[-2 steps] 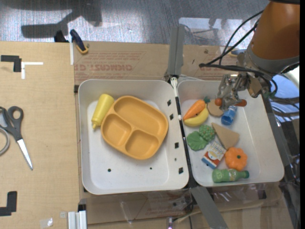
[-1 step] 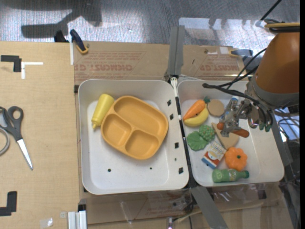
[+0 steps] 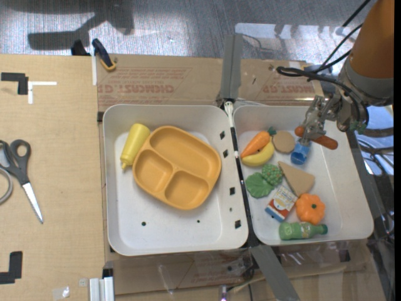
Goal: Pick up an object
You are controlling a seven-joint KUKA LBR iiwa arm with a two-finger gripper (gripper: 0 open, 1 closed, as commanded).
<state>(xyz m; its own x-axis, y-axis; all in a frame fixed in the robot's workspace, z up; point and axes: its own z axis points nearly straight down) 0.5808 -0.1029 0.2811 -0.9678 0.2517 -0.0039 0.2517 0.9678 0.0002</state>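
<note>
A: Gripper (image 3: 315, 132)?
B: Upper right of frame, hanging low over the far end of the right bin (image 3: 360, 231). Reaching in from the right edge, orange band (image 3: 376, 30) above it.
A: Open or closed?
B: Cannot tell from this angle. Nothing seen held.
A: Closest items?
B: Red sausage (image 3: 326, 142) just under and right of the tip, blue cup (image 3: 301, 153) just below and left. Contact with either: unclear.
A: Rest of the right bin?
B: Carrot (image 3: 255, 143) lying on the banana (image 3: 257, 158) at upper left. Tan round piece (image 3: 283, 142) beside them. Green leafy piece (image 3: 263, 180) at centre left, tan wedge (image 3: 297, 180) touching it on the right. Small carton (image 3: 281, 204) below, pumpkin (image 3: 311, 208) to its right, green bottle (image 3: 302, 231) flat along the near wall.
A: Left bin (image 3: 113, 231)?
B: Yellow divided plate (image 3: 178, 168) near centre, tilted askew. Yellow bottle (image 3: 133, 144) against its upper left edge.
A: Outside the bins?
B: Scissors (image 3: 22, 174) at far left of frame, on the bench, well apart from both bins.
</note>
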